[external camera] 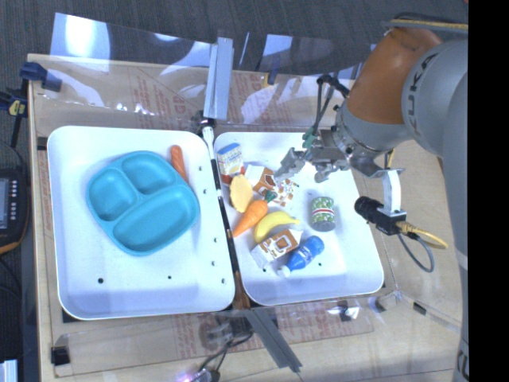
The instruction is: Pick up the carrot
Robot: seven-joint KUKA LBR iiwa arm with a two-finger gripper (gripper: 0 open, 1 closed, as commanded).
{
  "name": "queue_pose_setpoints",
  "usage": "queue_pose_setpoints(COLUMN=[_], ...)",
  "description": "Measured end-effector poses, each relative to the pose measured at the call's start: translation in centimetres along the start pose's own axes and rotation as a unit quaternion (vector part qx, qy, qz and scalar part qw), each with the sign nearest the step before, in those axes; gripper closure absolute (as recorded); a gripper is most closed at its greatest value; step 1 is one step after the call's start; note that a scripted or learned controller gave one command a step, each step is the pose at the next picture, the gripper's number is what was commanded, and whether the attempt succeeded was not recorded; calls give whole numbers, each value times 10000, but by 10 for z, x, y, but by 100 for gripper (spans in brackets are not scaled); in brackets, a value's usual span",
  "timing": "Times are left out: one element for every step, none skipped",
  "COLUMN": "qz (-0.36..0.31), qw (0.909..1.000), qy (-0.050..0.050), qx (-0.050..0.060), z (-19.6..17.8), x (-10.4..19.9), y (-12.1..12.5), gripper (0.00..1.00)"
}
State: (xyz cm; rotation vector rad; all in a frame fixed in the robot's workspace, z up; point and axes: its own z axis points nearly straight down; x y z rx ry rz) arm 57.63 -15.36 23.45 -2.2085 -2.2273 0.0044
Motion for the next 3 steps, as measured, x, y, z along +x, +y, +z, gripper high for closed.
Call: queue_pose_setpoints(qz=[-154, -179, -2433], qw=[9999, 9998, 9699], qy=[-4, -9, -22], qx=[1, 8, -36], z=[144, 135, -21], x=[25, 24, 77], y=[-7, -7, 0], gripper=[0, 100, 100])
